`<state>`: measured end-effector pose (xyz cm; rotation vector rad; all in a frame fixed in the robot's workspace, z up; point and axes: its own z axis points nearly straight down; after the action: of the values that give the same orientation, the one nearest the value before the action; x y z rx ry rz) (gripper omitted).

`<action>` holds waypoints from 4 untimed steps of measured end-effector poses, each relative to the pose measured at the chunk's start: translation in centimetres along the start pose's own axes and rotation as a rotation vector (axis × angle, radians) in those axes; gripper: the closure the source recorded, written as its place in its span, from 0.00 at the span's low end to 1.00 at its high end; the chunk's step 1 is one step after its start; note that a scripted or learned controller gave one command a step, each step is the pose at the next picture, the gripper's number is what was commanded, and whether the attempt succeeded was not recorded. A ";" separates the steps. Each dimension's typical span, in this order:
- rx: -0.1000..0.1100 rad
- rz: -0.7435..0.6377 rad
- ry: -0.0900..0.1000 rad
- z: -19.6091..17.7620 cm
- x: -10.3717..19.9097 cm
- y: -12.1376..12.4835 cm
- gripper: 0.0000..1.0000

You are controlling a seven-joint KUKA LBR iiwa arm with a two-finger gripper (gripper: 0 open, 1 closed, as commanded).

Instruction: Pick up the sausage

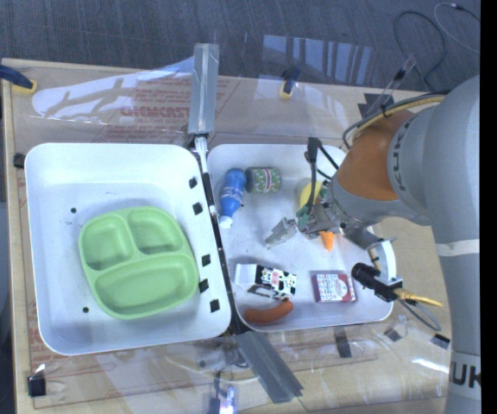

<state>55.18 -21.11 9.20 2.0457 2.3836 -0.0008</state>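
**Sausage at the front of the right bin, gripper up the middle**

I see the small brown sausage lying flat at the front edge of the right white bin. It sits just below a little black-and-white cow-print carton and looks like it touches it. A small dark red packet lies beside them to the right.

The grey arm's two-finger gripper hangs over the middle of that bin, well apart from the sausage. Its shiny fingers are spread apart with nothing between them (they point to the left). An orange carrot-shaped piece and a yellow thing lie near the wrist.

A blue bottle and a small green can lie at the back. The left white bin has a green plastic tray with three sections.
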 end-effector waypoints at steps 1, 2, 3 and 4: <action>0.000 -0.005 0.000 -1.0 0.0 0.1 1.00; 0.000 -0.005 0.000 -1.0 0.0 0.1 0.00; 0.000 -0.009 -0.001 -2.0 0.0 0.1 1.00; -0.001 -0.268 0.000 -5.9 3.2 3.5 1.00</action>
<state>58.12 -17.41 15.14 1.7085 2.6358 0.0004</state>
